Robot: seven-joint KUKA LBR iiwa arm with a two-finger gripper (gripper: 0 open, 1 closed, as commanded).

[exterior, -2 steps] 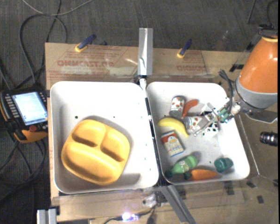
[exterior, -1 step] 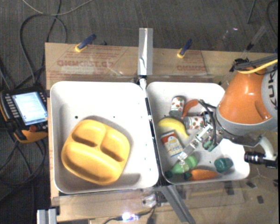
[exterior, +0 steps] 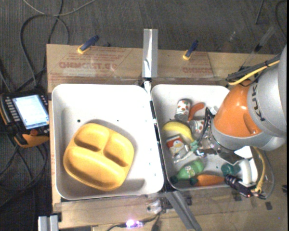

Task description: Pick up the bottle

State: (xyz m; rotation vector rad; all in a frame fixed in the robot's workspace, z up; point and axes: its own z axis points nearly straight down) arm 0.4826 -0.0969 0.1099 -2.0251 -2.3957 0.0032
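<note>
arm [exterior: 272, 97]: grey rounded casing, smooth | orange band [exterior: 236, 114]: broad, glossy, dome-shaped above wrist | marking: dark letters "KU" on grey shell beside orange | cables: yellow and black, along upper casing | wrist hardware: dark metal, details too small to tell

one fixed camera looks down aslant on both bins [exterior: 58, 143], arm [exterior: 260, 109] entering right.

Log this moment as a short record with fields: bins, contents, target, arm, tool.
left bin: holds a yellow divided tray
right bin: cluttered; banana, small can, carrot
target: green bottle lying near the front wall, beside the carrot
arm: reaches over the right bin from the right
tool: low among the items, above the bottle; grip state cannot be told
</note>
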